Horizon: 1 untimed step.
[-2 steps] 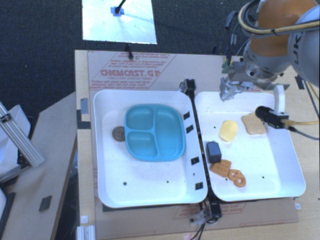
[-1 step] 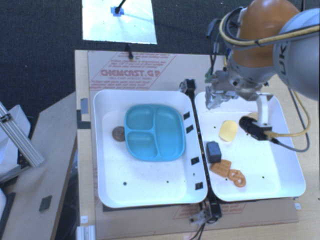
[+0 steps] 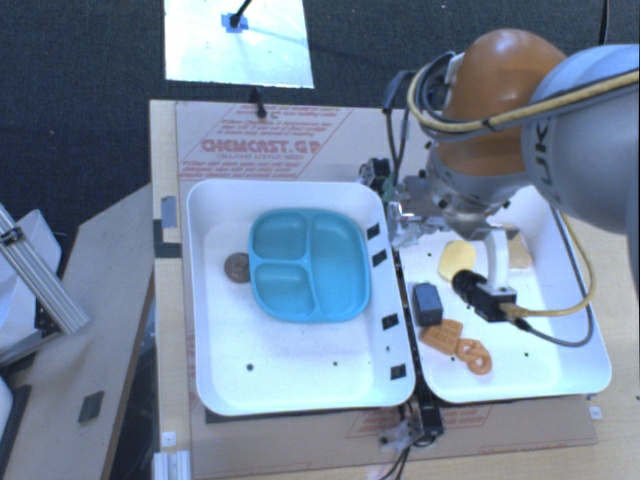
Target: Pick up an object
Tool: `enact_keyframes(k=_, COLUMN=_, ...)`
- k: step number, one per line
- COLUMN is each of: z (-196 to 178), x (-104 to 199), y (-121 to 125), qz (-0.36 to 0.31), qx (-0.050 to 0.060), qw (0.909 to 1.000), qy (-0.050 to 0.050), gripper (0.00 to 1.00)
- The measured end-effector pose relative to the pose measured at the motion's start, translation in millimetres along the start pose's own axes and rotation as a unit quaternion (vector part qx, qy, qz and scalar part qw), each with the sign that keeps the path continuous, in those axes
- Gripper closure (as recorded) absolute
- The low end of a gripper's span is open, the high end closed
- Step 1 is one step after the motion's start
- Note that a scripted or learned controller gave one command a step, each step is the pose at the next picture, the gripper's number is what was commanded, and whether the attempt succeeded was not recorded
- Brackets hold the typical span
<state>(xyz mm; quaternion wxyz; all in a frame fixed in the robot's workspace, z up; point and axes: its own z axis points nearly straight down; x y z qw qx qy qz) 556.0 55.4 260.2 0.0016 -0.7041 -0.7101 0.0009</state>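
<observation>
My gripper (image 3: 403,218) hangs under the orange wrist at the far left corner of the right bin (image 3: 560,368), close to the wall between the two bins. In that bin a yellow piece (image 3: 456,259) lies just right of the gripper, with a tan piece (image 3: 519,252) partly hidden behind the arm. A dark grey block (image 3: 427,303) sits nearer the front by the dividing wall. An orange pretzel-shaped toy (image 3: 459,344) lies in front of the block. Nothing shows as held.
The left bin (image 3: 230,368) holds a blue divided plate (image 3: 306,264) and a small brown round thing (image 3: 237,266) to its left. A pale sheet (image 3: 236,28) lies on the dark floor behind the bench. The arm covers the right bin's far side.
</observation>
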Motion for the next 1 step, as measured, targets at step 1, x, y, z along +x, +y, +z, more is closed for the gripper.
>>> enact_keyframes(k=1, z=4.2, x=46.1, y=-26.4, qz=0.0, qx=-0.001, qw=1.0, qy=0.0, gripper=1.0)
